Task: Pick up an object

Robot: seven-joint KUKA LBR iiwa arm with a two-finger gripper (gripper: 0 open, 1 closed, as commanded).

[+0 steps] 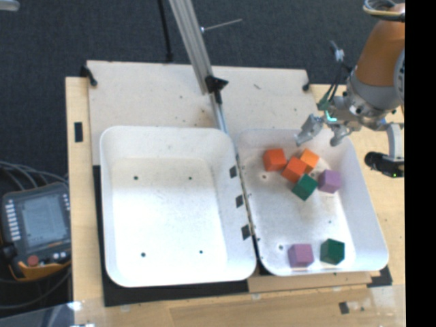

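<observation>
I count seven small blocks, all in the right bin (361, 203). Toward its far end sits a tight cluster: an orange block (274, 159) on the left, a second orange block (294, 169) just right of it, and a lighter orange block (310, 158) touching that one's far side. A green block (304, 187), turned at an angle, rests against the cluster's near side, with a purple block (330, 181) just right of it. Well apart, by the near rim, another purple block (300, 255) and another green block (332, 251) sit side by side.
</observation>
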